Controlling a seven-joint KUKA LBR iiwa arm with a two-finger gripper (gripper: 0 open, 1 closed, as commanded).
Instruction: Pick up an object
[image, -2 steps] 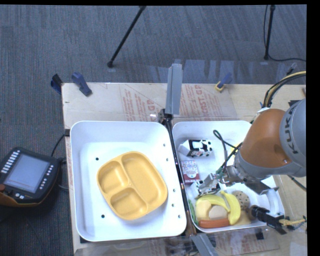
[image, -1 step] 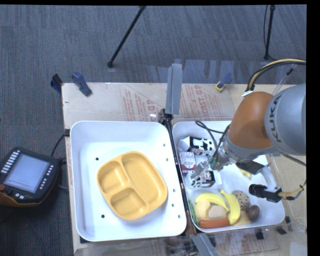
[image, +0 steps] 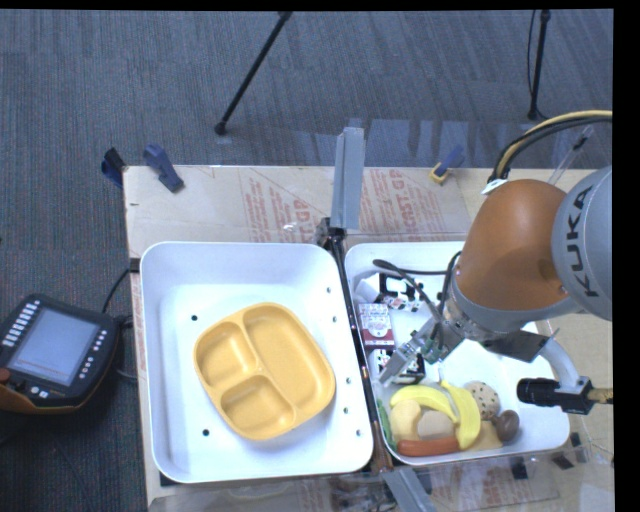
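Observation:
The right bin (image: 425, 256) holds a cluster of toy food at its front: a yellow banana (image: 445, 400), a speckled cookie (image: 484, 398), an orange sausage-like piece (image: 432, 447), a pale round piece (image: 433, 425) and a brown lump (image: 506, 425). A small red and white box (image: 376, 325) lies by the bin's left wall. My gripper (image: 398, 363) points down and to the left. It sits between the box and the banana, just above the banana's left end. It is small and blurred here. I see nothing held in it.
The left bin (image: 170, 300) holds a yellow divided plate (image: 263, 370). A grey upright post (image: 347, 180) stands behind the seam between the bins. My orange-banded wrist (image: 510, 255) hangs over the right bin's back. A teach pendant (image: 50, 350) lies off the bench at left.

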